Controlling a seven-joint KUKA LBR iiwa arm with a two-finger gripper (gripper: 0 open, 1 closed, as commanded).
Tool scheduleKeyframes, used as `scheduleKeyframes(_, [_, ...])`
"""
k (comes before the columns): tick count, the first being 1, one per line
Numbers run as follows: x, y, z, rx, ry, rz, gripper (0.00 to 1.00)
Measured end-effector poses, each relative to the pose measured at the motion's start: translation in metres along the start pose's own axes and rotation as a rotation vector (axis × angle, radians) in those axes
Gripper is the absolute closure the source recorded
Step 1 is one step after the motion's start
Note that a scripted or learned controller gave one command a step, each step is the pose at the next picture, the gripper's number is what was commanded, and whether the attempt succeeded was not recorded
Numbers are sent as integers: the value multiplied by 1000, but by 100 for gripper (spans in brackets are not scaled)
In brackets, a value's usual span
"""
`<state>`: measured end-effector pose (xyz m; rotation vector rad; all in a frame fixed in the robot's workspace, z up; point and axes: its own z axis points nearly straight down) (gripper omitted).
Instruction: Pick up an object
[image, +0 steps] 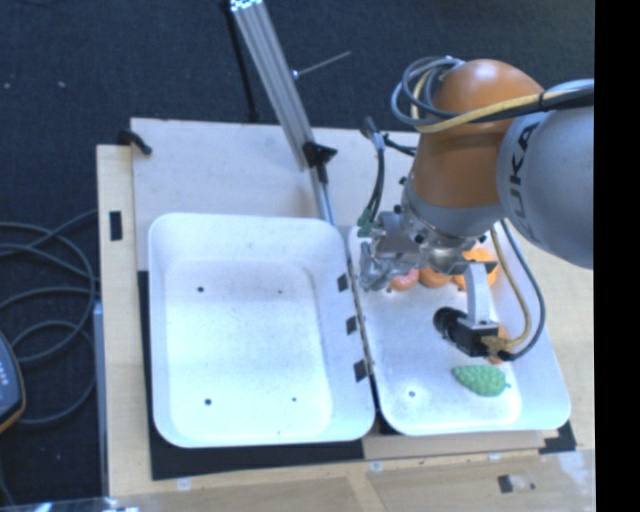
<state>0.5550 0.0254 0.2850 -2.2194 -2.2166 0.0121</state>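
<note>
Gripper sits low at the right bin's left wall; whether its pincer is spread or pressed together cannot be told. Objects in that bin — 1 green lump, seemingly 2 orange pieces half hidden. The lump looks light, bumpy, probably soft — best pinched across its narrow middle.

Dark block letters are seen on the grey arm, on the casing just below the orange band. Only a "U" and part of a "K" can be read; the remainder is cut off. No other text, label or number can be read elsewhere.
</note>
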Motion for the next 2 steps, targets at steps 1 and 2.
scheduleKeyframes(1, [14, -57, -26, -12, 3, -3, 100])
scheduleKeyframes(2, [-6, -66, -97, -16, 3, 0, 100])
